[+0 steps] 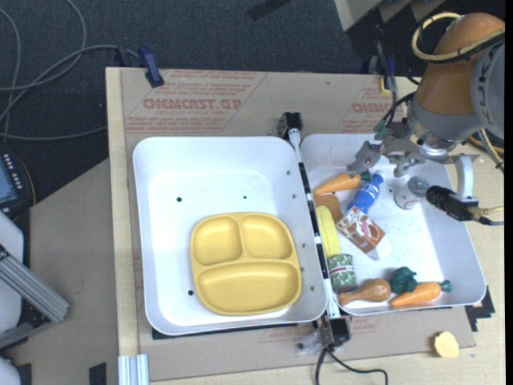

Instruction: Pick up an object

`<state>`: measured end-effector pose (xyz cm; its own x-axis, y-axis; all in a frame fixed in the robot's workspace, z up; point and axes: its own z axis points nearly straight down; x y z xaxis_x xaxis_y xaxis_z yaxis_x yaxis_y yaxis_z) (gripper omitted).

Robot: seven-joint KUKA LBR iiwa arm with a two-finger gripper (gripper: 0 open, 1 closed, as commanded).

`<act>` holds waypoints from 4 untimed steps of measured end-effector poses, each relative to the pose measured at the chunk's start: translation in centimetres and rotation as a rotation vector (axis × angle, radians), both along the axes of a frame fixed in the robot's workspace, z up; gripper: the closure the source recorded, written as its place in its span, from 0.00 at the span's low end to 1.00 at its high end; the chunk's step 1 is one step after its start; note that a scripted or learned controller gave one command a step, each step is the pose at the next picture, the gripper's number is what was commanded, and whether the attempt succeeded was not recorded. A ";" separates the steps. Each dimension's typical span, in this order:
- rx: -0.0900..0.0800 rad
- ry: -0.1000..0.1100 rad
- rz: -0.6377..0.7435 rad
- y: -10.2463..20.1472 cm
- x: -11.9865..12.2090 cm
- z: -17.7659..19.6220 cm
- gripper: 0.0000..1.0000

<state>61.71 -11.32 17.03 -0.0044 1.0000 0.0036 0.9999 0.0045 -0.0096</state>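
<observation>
I see my pincer [390,152] hanging spread and holding nothing over the right bin's [463,247] far end, with the blue bottle [368,192] just below-left of it, long axis slanting toward the near-left corner.

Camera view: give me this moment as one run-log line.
gripper: above right bin's far end, near carrot and blue bottle | grasp: none seen | yellow tray: left bin

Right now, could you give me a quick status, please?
Gripper over right bin, nothing seen held. Carrot and blue bottle just beside it. Yellow tray in left bin.
</observation>
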 end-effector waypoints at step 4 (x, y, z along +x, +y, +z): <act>-0.004 -0.012 -0.005 2.0 -2.7 -7.5 1.00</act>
